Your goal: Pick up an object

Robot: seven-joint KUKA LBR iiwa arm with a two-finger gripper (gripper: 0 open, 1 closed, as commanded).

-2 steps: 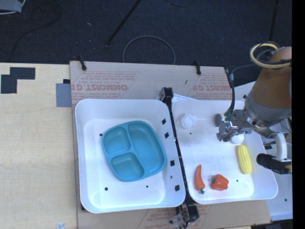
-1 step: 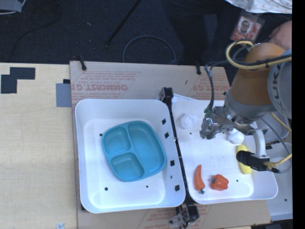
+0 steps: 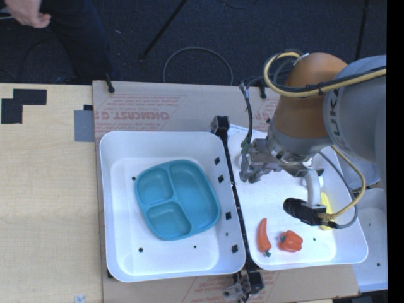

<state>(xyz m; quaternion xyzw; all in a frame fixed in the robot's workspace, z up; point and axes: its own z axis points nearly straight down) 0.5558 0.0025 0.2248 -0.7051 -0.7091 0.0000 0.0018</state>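
A dark carpeted floor (image 3: 189, 30) with loose cables runs across the top of the view, and a person's hand (image 3: 28, 10) shows at its upper left corner. Below it lies a pale wooden bench (image 3: 44, 201) with a sheet of printed cardboard (image 3: 158, 106) under two shallow white bins set side by side. The left bin (image 3: 120, 257) holds a blue divided plate (image 3: 177, 197), lying flat and turned at a slight angle, with three compartments facing up. The right bin (image 3: 347, 251) holds the smaller things, gathered toward its near edge: a red chili (image 3: 263, 234) lying lengthwise with its green stem end toward the near wall, and just beside it on the right, apart from it, a squat orange-red pepper (image 3: 290, 240). Farther right a yellow piece (image 3: 325, 202) peeks out, mostly hidden by the robot's parts, so its shape cannot be told. The grey arm (image 3: 353, 106), with its orange band, reaches in from the right over the right bin. The gripper (image 3: 247, 171) hangs in the far left part of that bin, near the wall it shares with the left bin, well apart from the chili and the pepper. Whether the gripper is released or clenched cannot be told from this angle, and nothing is seen held in it.
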